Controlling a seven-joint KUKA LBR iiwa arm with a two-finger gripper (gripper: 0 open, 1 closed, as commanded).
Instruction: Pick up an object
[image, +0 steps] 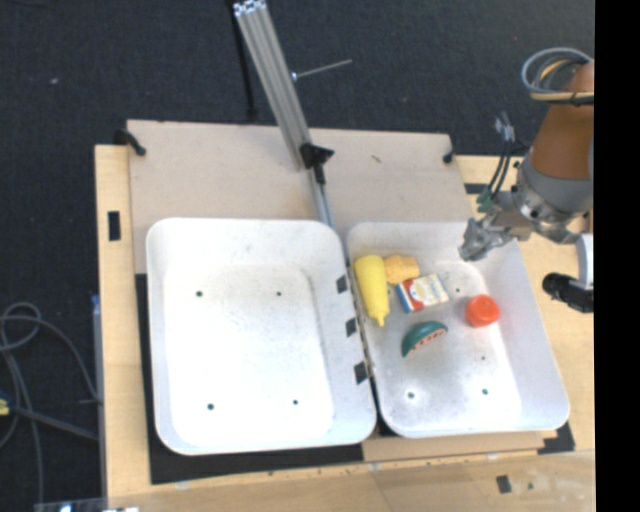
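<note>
The right bin (520, 390) holds a yellow mustard-style bottle (372, 284), a small yellow-orange piece (402, 267), a red and white carton (425, 291), an orange-red round object (482, 311) and a green watermelon-slice toy (424, 338). My gripper (478, 243) hangs over the bin's far right corner, up and right of the carton and above the orange-red object. Nothing shows between its fingers.
The left bin (250, 330) lies beside the right one. A slanted metal rail (285, 95) runs from the top of the view down to the gap between the bins. Cables (25, 350) trail on the dark floor at the left.
</note>
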